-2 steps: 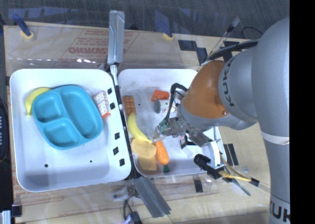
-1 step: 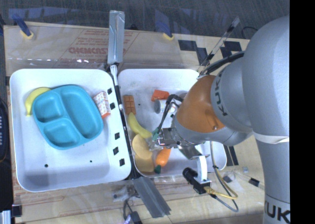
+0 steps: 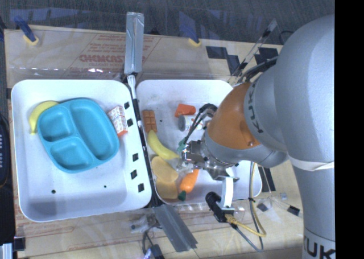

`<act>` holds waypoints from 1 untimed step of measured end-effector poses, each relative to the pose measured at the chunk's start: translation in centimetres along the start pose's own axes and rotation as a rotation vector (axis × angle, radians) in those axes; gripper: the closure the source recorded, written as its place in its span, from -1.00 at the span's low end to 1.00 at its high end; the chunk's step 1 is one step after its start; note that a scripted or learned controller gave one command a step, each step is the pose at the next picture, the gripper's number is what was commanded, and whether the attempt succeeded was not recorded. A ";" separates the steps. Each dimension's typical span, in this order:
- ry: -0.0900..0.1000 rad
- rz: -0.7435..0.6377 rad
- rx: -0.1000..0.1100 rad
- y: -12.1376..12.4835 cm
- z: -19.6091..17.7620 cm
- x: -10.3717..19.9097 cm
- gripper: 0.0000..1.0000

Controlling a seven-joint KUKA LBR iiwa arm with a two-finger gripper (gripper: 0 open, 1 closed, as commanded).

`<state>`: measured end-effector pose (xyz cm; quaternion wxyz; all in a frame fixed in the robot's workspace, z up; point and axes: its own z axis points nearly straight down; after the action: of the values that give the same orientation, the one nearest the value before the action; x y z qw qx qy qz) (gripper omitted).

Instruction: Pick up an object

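My gripper reaches down into the right bin, under the orange band of the wrist. Directly below it in the view lies an orange carrot with a green tip, seemingly touching the gripper's end. A yellow banana lies just to its left, and a tan rounded piece sits by the bin's front left corner. Further back are a brown waffle-like block and a small orange piece. The arm hides the right half of this bin.
The left bin holds a blue divided tray, a yellow banana tucked under the tray's far left edge, and a small orange-and-white packet against the divider. Cables trail off the bench front.
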<state>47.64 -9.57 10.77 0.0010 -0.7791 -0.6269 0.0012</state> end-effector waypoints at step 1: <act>0.001 0.000 0.000 0.0 0.0 0.0 -1.00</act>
<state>47.64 -9.56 10.77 0.0012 -0.7792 -0.6268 0.0010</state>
